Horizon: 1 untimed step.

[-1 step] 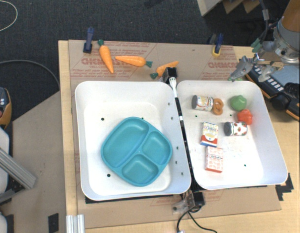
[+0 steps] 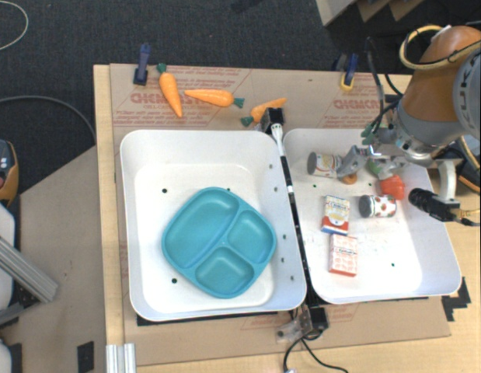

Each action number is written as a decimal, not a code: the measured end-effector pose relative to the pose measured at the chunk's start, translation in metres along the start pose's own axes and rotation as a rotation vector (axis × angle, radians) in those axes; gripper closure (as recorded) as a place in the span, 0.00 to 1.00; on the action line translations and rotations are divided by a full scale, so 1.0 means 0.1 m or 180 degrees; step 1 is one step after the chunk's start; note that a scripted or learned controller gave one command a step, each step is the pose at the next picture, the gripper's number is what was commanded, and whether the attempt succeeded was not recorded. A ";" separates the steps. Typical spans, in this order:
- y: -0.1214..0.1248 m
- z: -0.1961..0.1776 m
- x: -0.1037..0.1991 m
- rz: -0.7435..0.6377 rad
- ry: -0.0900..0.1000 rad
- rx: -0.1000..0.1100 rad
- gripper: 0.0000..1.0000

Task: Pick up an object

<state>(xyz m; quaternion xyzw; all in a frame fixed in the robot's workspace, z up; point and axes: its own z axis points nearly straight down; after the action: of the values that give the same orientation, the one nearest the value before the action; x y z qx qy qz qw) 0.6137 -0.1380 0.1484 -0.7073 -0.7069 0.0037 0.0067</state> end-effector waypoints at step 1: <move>-0.69 0.65 0.16 0.0012 -0.0005 -0.0059 0.00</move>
<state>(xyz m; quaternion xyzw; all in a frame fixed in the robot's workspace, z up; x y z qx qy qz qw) 0.5441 -0.1220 0.0849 -0.7086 -0.7056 -0.0023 -0.0004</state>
